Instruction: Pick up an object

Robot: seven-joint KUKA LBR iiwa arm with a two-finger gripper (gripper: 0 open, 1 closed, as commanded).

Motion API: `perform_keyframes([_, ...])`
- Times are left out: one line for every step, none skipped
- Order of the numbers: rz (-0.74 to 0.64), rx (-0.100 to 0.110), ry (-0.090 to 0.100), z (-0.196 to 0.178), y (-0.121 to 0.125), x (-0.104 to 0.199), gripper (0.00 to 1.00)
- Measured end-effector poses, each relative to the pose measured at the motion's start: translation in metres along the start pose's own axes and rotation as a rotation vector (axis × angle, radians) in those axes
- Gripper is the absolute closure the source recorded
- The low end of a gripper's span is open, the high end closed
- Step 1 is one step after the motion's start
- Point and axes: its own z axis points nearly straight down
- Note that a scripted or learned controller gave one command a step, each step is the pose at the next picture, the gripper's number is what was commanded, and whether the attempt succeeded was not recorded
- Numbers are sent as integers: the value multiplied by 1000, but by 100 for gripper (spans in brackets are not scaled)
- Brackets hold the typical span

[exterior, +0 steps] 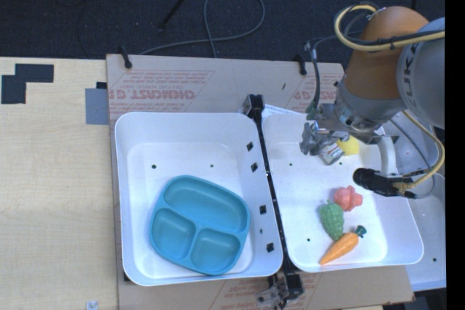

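Three small toy foods lie in the right bin point(407, 254) toward its near right corner: an orange carrot point(340, 247) nearest, a green knobbly piece point(332, 219) just beside it, then a pink one point(348, 197) behind. All look like light, stiff plastic, likely smooth and apt to slip; the carrot seems best pinched across its thicker middle. Farther back, near that bin's far edge, the claw point(322, 145) hovers next to a yellow object point(349, 147); whether its tips are spread or pressed together I cannot tell. In the left bin point(131, 156) rests a blue divided tray point(200, 223).
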Motion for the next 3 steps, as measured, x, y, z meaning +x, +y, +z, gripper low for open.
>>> perform_keyframes([0,1,0,-1,-9,45,100])
perform_keyframes([0,1,0,-11,-27,88,100])
perform_keyframes([0,2,-1,-11,-39,132,100])
